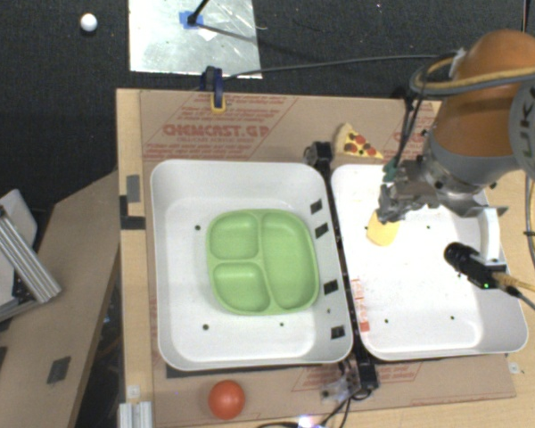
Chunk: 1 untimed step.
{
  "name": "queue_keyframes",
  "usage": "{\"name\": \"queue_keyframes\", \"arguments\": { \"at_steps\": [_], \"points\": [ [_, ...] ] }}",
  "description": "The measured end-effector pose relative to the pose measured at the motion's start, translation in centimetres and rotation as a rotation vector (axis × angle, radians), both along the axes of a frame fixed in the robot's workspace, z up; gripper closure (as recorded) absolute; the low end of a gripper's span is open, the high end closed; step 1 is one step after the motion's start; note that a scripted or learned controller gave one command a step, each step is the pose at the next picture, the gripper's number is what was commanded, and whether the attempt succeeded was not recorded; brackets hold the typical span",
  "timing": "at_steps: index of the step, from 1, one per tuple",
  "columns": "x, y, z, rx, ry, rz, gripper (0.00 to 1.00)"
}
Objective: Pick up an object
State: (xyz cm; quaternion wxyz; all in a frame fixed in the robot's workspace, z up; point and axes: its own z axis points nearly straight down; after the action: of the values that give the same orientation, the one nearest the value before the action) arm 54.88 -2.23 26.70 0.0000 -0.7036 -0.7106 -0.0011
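Over right bin (446, 328), gripper (390, 210) sits directly above yellow object (382, 231), touching; jaw state: cannot tell.

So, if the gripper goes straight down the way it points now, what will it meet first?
Most likely the yellow object, which sits directly under the gripper in the right bin. They may already touch; the depth is unclear from this view.
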Motion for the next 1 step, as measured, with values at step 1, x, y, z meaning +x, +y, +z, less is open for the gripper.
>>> {"name": "queue_keyframes", "arguments": {
  "at_steps": [1],
  "points": [
    [-0.02, 5.45, -2.46, 0.001, 0.002, 0.0, 1.0]
  ]
}}
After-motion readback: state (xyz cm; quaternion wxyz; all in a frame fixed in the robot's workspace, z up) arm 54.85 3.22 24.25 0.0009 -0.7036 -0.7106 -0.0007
